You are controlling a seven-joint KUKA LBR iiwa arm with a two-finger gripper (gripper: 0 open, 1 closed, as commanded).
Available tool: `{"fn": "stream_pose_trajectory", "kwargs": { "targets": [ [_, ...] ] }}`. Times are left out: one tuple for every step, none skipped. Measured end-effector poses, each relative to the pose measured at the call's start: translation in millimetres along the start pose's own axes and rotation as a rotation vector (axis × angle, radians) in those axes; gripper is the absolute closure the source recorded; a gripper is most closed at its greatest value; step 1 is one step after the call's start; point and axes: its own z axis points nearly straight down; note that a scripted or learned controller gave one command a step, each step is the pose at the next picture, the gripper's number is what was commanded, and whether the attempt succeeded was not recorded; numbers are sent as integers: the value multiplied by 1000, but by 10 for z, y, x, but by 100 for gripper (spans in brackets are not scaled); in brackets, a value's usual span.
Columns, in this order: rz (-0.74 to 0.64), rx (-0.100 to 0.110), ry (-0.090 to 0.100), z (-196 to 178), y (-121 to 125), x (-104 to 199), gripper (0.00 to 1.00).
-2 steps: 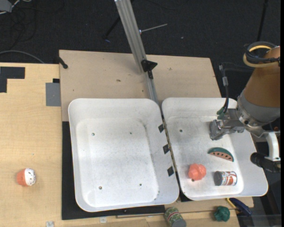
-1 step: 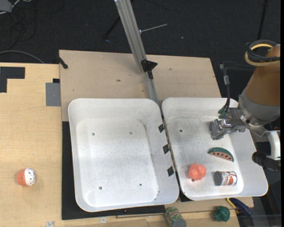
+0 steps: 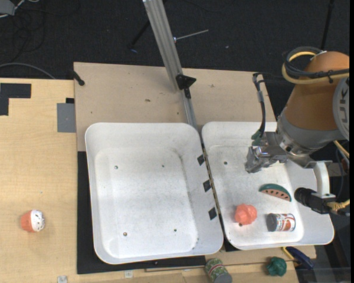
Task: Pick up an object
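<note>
The claw (image 3: 255, 160) hangs over the right bin (image 3: 227, 140), its opening impossible to tell, with a red lump (image 3: 245, 214), can (image 3: 281, 222) and watermelon slice (image 3: 275, 191) toward 5 o'clock.

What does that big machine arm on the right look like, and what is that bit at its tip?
The arm is thick and rounded, grey with a broad orange band above the wrist. Black and yellow cables loop over the top of the band. At its tip sits the end effector, a small shiny metal piece, with a thin dark cable running up from it.
</note>
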Motion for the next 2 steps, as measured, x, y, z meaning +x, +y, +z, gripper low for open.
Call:
{"fn": "stream_pose_trajectory", "kwargs": {
  "targets": [
    [-1, 3, 1, 57, 19, 593, 100],
    [0, 4, 0, 189, -65, 1122, 100]
  ]
}}
